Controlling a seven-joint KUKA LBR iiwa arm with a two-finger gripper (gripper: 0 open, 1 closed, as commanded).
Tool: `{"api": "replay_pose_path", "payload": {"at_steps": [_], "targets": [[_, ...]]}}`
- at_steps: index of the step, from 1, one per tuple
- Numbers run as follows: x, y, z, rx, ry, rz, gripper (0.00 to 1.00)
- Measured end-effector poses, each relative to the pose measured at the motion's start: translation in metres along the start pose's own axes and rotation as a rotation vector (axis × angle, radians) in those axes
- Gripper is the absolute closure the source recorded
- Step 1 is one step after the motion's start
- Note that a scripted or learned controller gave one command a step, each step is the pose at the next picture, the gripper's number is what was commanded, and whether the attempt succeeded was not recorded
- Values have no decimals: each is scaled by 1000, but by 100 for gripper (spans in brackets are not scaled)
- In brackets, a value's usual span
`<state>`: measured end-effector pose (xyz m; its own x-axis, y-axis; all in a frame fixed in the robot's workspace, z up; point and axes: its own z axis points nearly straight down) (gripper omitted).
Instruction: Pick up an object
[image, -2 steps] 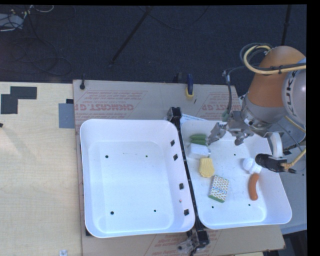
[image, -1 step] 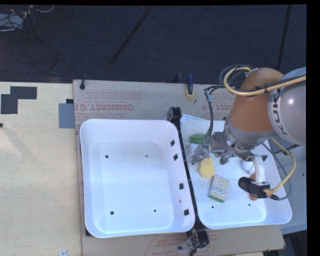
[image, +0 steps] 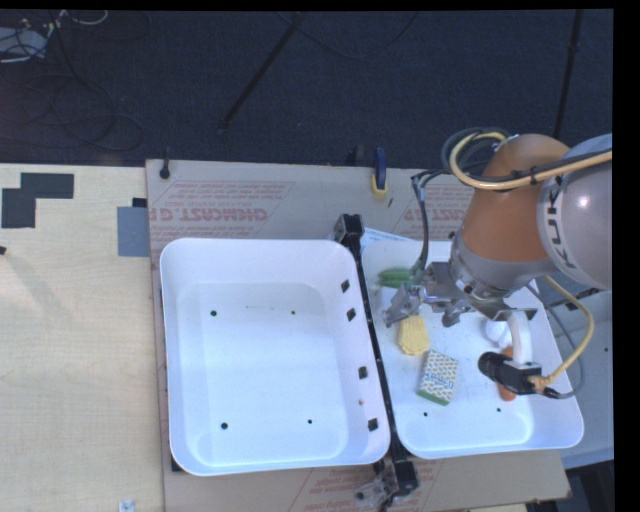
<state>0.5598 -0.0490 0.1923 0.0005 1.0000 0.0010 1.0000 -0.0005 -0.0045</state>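
Yellow block sits in the right bin, gripper poised just above it for a grab; grip unreadable.

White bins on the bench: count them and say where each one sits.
2. The left bin lies toward the middle of the bench; the right bin sits beside it, under the arm, holding several small objects. No others are visible.

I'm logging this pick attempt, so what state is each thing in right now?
Gripper: low in the right bin, just above the yellow object; grasp unclear.
Yellow object: lying on the bin floor.
Patterned green box: lying flat, apart from the gripper.
Left bin: sitting beside the right bin.
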Motion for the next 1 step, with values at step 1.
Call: {"api": "replay_pose_path", "payload": {"at_steps": [1], "targets": [[-29,6,95,-2,0,1,0]]}}
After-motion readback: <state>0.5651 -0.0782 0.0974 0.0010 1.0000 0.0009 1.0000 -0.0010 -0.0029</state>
